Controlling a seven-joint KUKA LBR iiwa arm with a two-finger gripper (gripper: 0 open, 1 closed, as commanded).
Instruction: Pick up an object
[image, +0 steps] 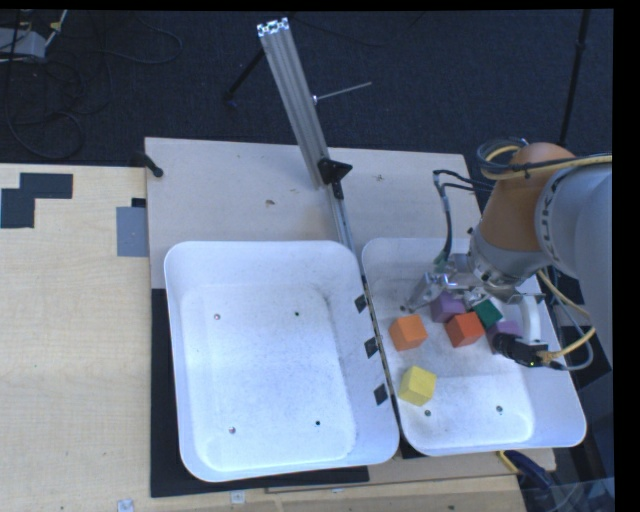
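Observation:
My gripper (449, 288) is low in the right bin (500, 425), near its back, right over a purple block (446, 307). A red-orange cube (464, 329) lies just in front of it, with a green block (489, 313) and a pale purple block (508, 327) to the right. An orange cube (407, 332) sits to the left, close to the bin's inner wall. A yellow cube (418, 385) rests nearer the front. The wrist hides how the gripper meets the purple block.
The left bin (200, 270) stands beside the right one, with small black clips along the shared rim. A slanted aluminium bar (300, 105) rises behind the bins. Cables hang off the arm at the right bin's right edge.

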